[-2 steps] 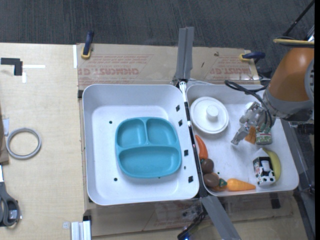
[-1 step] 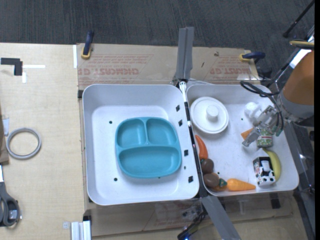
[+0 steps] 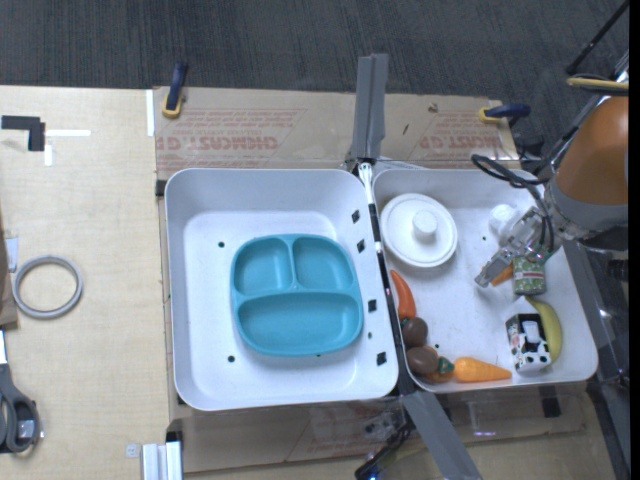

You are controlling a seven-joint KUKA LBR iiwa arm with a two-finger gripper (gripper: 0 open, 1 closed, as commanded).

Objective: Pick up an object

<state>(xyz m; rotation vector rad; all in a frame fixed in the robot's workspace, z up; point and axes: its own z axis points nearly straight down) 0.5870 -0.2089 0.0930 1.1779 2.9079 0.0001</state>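
Can [image 3: 530, 277]: small, with a greenish label, at the right side of the right bin [image 3: 455, 318], right of frame centre; it seems to stand upright, though it is too small to be sure.
Gripper [image 3: 497, 271]: low over the right bin, just left of the can and close against it; whether the two touch is unclear.
Gripper state: cannot tell whether it is open or closed; nothing is visibly clamped in it.
Arm [image 3: 600, 163]: enters from the right edge, orange band uppermost, grey wrist slanting down and left toward the can.
Banana [image 3: 549, 330]: below the can, along the right wall of the right bin.
Carton [image 3: 524, 342]: black and white, touching the banana's left side.
Carrot [image 3: 480, 370]: lies along the bottom edge of the right bin, left of the carton.
Brown fruits [image 3: 416, 343]: two round ones at the bin's lower left corner, the lower one touching the carrot's thick end.
Red vegetable [image 3: 402, 293]: long, against the left wall, just above the brown fruits.
White lid [image 3: 420, 230]: round with a knob, in the upper left of the right bin, well apart from the can.
Left bin [image 3: 195, 298]: centre of frame, holding a teal plate [image 3: 297, 294] with three compartments.
Ring [image 3: 45, 286]: grey, on the bench at the left edge.
Scissors [image 3: 15, 420]: lower left corner, partly cut off.
Clamps [image 3: 177, 88]: blue, on the cardboard above the bins, one at each end.
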